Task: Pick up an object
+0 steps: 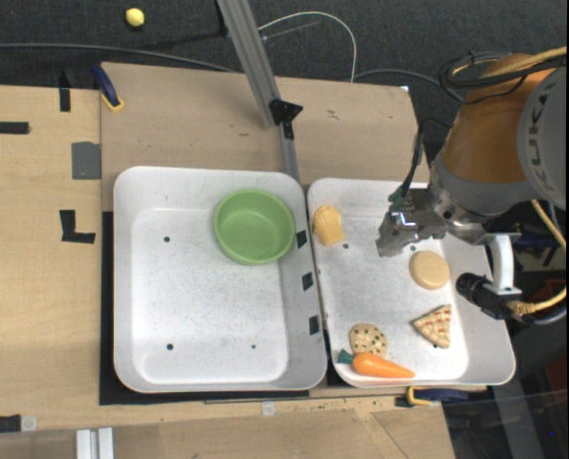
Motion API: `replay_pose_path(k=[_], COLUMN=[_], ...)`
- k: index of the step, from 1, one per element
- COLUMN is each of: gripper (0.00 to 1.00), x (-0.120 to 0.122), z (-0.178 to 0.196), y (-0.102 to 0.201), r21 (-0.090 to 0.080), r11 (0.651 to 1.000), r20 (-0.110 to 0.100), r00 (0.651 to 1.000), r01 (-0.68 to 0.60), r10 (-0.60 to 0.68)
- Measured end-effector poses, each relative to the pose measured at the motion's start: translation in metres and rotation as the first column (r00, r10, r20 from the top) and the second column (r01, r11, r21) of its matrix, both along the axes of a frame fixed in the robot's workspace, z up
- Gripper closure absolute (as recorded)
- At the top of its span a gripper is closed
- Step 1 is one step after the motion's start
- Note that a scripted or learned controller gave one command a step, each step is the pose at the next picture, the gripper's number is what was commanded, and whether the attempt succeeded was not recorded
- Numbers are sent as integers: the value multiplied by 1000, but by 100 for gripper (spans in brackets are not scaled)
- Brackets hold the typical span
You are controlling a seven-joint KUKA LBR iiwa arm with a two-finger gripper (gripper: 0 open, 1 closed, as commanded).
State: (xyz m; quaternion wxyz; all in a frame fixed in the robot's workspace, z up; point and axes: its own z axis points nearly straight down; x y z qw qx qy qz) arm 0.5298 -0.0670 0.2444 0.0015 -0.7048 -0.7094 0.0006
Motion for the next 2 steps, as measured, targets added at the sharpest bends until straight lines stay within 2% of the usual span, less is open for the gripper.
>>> replay_pose_path(k=[2], gripper=[100], x=[2], z=[7], y=[117], r21=[0], r11=[1000], r20=[1], r00=[1000], r01=[-2], r10=[2])
